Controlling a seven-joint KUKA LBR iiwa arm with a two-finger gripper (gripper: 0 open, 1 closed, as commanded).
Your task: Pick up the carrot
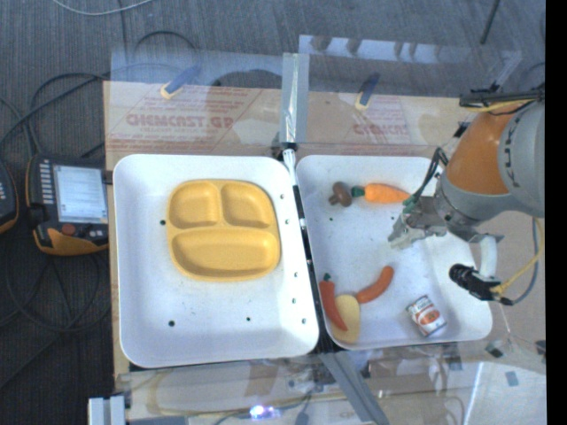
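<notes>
Camera view: tabletop (199, 127) carries two white bins side by side. Left bin (142, 317) holds a yellow divided plate (224, 229). Right bin (461, 326) holds the task stuff. Arm (496, 171) comes in from the right, grey with the orange band, wrist over the right bin's upper right part.

Carrot (383, 194) lies near the right bin's top edge, long axis roughly left-right, green stub end toward the left, just beside a small brown item (340, 194). Hand (405, 231) sits just below and a bit right of the carrot, near but apart, nothing visibly between its tips. How far it is spread I cannot tell from this slant.

Key relation: carrot is up and slightly left of the hand, so my guess is a short shift that way, gripping across the carrot's short width.

Others in the right bin: red sausage-like piece (375, 284), red-and-yellow pieces (339, 310) at lower left, small can (425, 315) at lower right, all well apart from the carrot.
</notes>
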